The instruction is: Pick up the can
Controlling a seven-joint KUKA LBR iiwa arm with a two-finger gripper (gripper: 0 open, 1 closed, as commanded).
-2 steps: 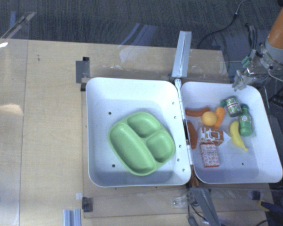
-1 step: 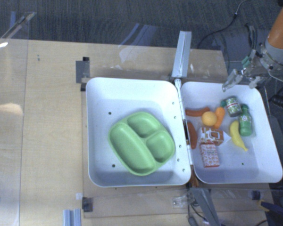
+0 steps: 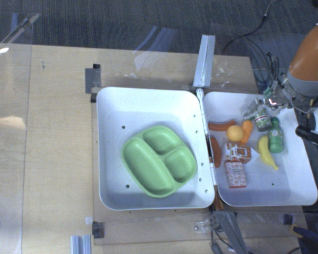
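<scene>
Wooden bench (image 3: 42, 142) over dark carpet, two white bins on it: a green divided plate (image 3: 159, 160) sits in the left bin (image 3: 111, 105). The gripper (image 3: 266, 106) hangs low over the right bin (image 3: 302, 189), grip state unclear. The can (image 3: 263, 121) lies just beneath it, beside a green bottle (image 3: 276, 137); its axis I can't judge.

The arm (image 3: 310, 62) is cut off by the right edge, so most of it is out of frame. The gripper (image 3: 266, 106) is a small blur over the can (image 3: 263, 121), its fingers unreadable. The can's label is too small to read.
</scene>
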